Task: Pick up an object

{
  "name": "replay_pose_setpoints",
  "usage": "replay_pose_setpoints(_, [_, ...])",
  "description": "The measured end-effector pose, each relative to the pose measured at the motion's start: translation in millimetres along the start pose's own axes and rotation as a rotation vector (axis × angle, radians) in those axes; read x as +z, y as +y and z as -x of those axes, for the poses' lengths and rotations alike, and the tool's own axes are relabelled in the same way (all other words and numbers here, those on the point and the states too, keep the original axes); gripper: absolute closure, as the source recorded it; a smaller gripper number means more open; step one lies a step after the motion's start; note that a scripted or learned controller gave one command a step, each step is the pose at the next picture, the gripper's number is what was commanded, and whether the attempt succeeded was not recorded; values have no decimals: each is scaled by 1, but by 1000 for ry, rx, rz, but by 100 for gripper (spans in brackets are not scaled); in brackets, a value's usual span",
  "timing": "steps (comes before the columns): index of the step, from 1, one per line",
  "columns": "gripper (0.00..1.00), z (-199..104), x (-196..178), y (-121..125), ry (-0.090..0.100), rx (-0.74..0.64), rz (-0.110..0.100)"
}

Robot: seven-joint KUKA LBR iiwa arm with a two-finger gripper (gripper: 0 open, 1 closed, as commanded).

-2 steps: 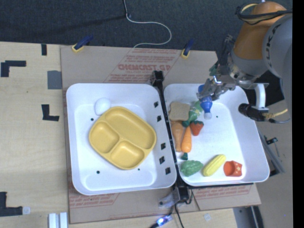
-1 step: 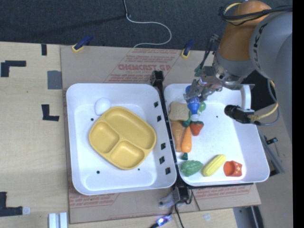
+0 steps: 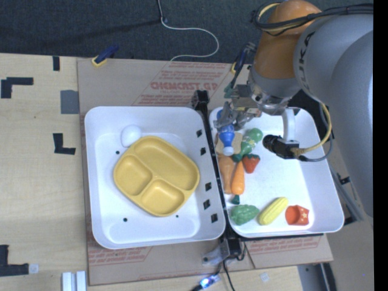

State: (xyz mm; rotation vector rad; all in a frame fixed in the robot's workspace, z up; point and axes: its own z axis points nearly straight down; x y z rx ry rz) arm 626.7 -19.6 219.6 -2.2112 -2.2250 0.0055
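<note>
Cardboard-covered surface, two bins. Your gripper [image 3: 229, 121] hovers over the blue-white toy [image 3: 226, 139] at the right bin's [image 3: 315, 190] left edge; finger state unclear. Toy looks light, rigid, slippery: grip its narrow middle.

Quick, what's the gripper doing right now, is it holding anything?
Gripper: low over the right white bin, at a small blue and white toy; open or closed cannot be told, and no hold is visible.

The grey arm with its orange band [image 3: 291, 23] is cut off by the right and top edges and hides the right white bin's [image 3: 315, 220] far rim. The gripper [image 3: 233, 115] covers the top of a small blue-and-white object [image 3: 226, 139], whose kind is unclear; finger position cannot be made out.
</note>
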Motion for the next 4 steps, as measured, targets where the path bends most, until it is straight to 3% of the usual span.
replay_pose_setpoints(2, [100, -117, -6, -41, 0, -2, -1])
replay_pose_setpoints(3, [100, -124, -4, -28, -2, 3, 0])
replay_pose_setpoints(4, [100, -121, 8, -42, -3, 5, -2])
